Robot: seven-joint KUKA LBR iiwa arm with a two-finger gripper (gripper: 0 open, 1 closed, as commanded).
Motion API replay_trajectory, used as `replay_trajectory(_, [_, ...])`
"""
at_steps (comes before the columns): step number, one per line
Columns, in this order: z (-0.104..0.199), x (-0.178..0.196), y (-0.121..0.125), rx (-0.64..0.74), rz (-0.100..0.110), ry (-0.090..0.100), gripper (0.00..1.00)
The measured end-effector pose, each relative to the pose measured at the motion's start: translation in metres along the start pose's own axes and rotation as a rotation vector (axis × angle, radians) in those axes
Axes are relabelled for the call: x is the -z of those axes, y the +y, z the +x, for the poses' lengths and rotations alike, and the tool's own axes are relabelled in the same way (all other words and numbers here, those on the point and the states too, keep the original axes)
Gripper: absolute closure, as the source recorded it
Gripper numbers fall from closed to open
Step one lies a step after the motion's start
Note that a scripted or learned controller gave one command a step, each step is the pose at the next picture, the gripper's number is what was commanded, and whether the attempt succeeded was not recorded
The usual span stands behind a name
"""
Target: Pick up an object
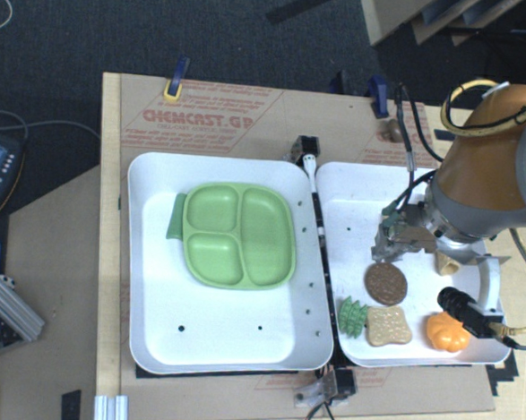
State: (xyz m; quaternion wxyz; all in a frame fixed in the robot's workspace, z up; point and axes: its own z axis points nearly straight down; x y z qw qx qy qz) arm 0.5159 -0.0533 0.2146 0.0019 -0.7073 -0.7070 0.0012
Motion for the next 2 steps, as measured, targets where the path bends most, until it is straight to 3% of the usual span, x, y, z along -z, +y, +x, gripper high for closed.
replay_trajectory(1, [0.006, 0.0097, -0.0116, 0.001, -0.002, 0.001, 1.0])
replay_trajectory(2, [0.0021, 0.0196, -0.0018, 0.001, -0.007, -0.002, 1.0])
